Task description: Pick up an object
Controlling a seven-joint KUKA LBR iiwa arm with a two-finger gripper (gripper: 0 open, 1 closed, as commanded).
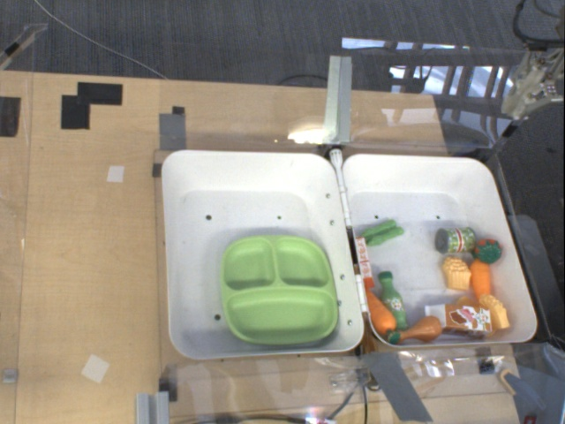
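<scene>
Right bin's [415, 179] far half open; toys [459, 281] crowding its near edge

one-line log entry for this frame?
left bin: green tray | right bin: toy food clustered near front | gripper: top right, outside bins | pick: not started

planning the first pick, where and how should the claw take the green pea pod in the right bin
Take the green pea pod across its narrow middle, coming straight down from above. It lies flat and long on the bare floor of the right bin, apart from the other toys, so there is probably room for a finger on each long side. Set the fingers across its length, not along it.
</scene>
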